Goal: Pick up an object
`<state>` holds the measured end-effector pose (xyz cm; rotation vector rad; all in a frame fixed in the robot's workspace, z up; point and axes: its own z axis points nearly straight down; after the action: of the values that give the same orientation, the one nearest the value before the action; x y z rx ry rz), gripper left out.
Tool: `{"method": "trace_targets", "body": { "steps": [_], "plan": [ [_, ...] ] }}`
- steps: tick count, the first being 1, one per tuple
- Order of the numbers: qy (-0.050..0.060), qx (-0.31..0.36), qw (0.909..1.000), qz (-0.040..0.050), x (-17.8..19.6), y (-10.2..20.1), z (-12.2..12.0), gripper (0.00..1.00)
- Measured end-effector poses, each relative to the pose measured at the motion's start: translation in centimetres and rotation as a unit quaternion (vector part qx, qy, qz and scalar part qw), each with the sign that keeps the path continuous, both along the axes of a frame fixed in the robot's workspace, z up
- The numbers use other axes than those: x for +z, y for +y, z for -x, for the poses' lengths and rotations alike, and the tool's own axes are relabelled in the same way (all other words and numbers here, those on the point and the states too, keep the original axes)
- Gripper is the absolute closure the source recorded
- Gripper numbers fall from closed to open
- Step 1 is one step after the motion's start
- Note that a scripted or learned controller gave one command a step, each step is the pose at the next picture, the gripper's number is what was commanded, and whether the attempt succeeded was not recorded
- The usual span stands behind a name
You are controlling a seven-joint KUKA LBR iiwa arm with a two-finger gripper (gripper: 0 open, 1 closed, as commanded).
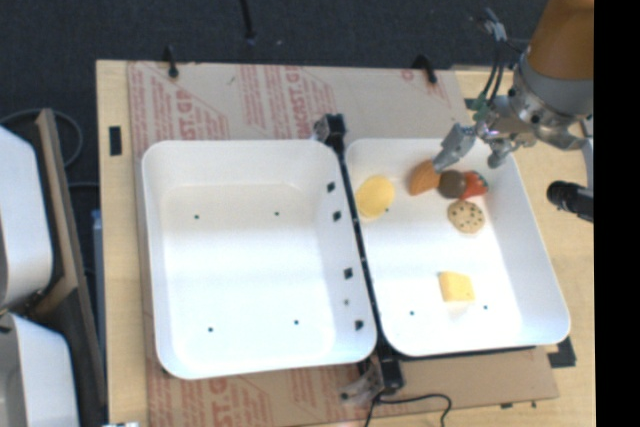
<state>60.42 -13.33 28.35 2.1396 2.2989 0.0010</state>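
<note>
The left bin (pixel 250 255), well to the claw's left, lies flat on the desk (pixel 120 215) on a sheet of printed cardboard (pixel 240 100), its white floor marked by a few small dark dots, and a black divider strip (pixel 347 235) runs between it and the right bin (pixel 520 315), the two bins touching along that edge. In the right bin, the first thing past the divider is a round pale-yellow piece (pixel 375 196), lying to the claw's left and a little toward the front. Next, near the claw and just below its left finger, comes an orange-brown lump (pixel 424 178), touching a darker brown piece (pixel 451 183) that in turn touches a small red piece (pixel 473 183); these three sit in a tight row directly beneath the claw. Just in front of them lies a round speckled cookie (pixel 466 216), close to the brown piece but apart from it. Farther forward, well apart from the claw, a yellow block (pixel 456 287) rests alone on the bin floor. The claw (pixel 476 147) hangs over the back part of the right bin with its two fingers spread apart, the left one slanting down toward the orange-brown lump, and nothing sits between them. Above it the grey wrist and the orange band (pixel 562 30) of the arm rise at the right
</note>
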Motion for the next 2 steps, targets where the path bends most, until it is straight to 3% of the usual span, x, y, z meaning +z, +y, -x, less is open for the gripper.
{"method": "trace_targets", "body": {
  "steps": [1, 2],
  "plan": [
    [0.006, -0.039, 0.9992, -0.0013, -18.9, -8.0, 5.3, 0.00],
    [0.000, -0.037, 0.9993, 0.0003, -17.2, -7.9, 4.8, 1.00]
  ]
}}
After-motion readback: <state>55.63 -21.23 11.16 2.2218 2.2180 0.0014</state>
